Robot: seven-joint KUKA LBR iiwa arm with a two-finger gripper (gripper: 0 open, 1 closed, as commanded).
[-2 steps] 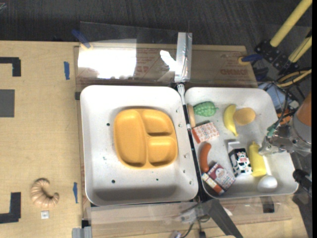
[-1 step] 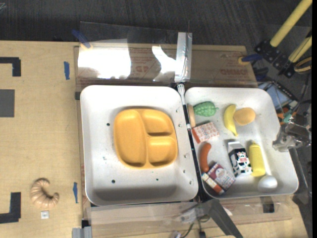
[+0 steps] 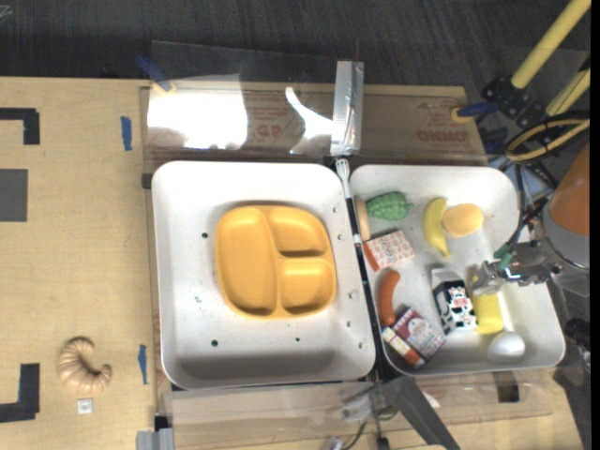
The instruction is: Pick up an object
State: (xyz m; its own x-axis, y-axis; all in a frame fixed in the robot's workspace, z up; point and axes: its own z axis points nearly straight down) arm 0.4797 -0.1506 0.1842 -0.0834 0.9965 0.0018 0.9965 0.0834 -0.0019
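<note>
The right bin [image 3: 534, 187] holds several items. At its back lie a green lumpy toy [image 3: 387, 204], a yellow banana [image 3: 434, 226] and a yellow-orange round fruit [image 3: 462, 219]. In the middle are a small pink-and-white packet [image 3: 389, 248] and a red sausage [image 3: 388, 295]. Toward the front lie a red-and-white box [image 3: 412, 336], a black, white and blue carton [image 3: 457, 307], a yellow block [image 3: 488, 311] and a white egg-shaped piece [image 3: 507, 345]. My gripper [image 3: 494, 275] hangs over the bin's right side, just above the yellow block's far end, with the arm [image 3: 570, 216] behind it.
The left bin [image 3: 178, 251] carries a yellow divided plate [image 3: 276, 258]. A tan croissant toy [image 3: 84, 364] lies on the bench at front left. A clear plastic sheet and a metal divider post [image 3: 347, 106] stand behind the bins. Yellow cables and tubing crowd the back right.
</note>
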